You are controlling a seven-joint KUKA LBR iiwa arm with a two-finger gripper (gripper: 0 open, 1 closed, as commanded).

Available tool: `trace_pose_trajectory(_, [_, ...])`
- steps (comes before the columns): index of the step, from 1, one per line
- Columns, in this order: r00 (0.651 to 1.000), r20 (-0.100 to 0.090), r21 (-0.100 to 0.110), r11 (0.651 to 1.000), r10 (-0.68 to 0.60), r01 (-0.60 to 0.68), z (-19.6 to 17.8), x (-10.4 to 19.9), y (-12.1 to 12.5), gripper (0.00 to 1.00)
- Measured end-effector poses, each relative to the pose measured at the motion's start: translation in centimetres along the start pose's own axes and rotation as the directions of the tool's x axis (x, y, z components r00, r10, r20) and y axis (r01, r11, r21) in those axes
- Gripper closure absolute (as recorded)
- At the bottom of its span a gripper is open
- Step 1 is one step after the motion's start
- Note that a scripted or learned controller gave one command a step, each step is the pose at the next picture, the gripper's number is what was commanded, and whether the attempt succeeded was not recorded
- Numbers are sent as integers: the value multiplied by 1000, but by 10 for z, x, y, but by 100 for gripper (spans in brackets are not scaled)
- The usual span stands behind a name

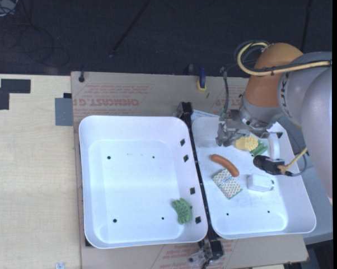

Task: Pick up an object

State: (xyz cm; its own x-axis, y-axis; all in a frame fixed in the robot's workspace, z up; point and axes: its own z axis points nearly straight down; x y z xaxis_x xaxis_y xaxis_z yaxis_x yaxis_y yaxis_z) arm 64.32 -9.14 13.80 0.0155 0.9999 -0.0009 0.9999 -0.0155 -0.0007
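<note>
Green rag (pixel 181 210) sits apart; sausage (pixel 224 162) lies just beside the tool (pixel 225 139), whose grip I cannot tell.

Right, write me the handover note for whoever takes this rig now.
Gripper: low over the right bin's far end, beside the yellow corn toy; grip state unclear.
Things: orange sausage, patterned packet and white block lie in the right bin; green toy in the left bin.
Done: nothing seen lifted. Left: grasp one object and raise it.
</note>
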Motion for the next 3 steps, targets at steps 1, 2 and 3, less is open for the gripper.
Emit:
trace_pose_trajectory(1, [1000,-1,3,1000,-11,11,-61,-48,-69,100])
trace_pose_trajectory(2, [1000,-2,7,1000,-7,7,-63,-114,-171,100])
trace_pose_trajectory(3, [1000,3,-9,1000,-18,18,-127,-125,-97,100])
